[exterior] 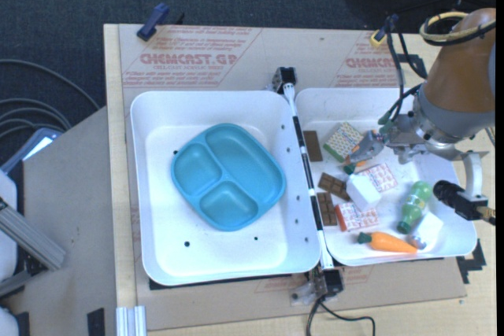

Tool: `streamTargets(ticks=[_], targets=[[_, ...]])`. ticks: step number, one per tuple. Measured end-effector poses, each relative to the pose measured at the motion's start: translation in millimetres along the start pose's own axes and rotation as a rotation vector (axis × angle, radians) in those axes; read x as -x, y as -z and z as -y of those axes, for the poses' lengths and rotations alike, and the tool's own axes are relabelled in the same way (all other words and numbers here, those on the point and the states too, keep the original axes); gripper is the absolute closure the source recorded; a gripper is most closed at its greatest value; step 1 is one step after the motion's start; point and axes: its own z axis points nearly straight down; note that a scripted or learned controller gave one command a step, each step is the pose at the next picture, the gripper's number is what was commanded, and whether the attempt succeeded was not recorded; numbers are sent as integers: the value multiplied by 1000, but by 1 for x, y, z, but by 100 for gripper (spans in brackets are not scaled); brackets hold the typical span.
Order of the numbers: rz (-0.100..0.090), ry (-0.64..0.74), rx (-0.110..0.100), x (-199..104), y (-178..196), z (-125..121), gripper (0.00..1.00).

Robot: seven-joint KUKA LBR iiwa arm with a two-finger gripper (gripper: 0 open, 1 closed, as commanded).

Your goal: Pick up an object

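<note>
From my feed I see the gripper point(368, 147) low over the right bin point(465, 246), beside a green-dotted packet point(343, 139); whether it is released or clenched I cannot tell, and nothing visibly sits in it; below it lie a white box point(363, 190), chocolate bars point(333, 186), a green bottle point(414, 204) and a carrot point(387, 242), all still in the bin; the left bin point(150, 169) holds a blue divided plate point(227, 176); both bins rest on the counter point(197, 55)

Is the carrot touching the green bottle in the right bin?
Apart. The camera view shows a strip of white bin floor between the carrot, lying along the near edge, and the green bottle above it.
</note>
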Motion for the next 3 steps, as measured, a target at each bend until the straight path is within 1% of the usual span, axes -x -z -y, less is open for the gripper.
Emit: streamTargets(ticks=[1,2,3], targets=[[1,0,1,-10,-102,-47,0],[1,-1,1,-10,-92,-48,100],[1,1,3,-59,-2,-22,100]])
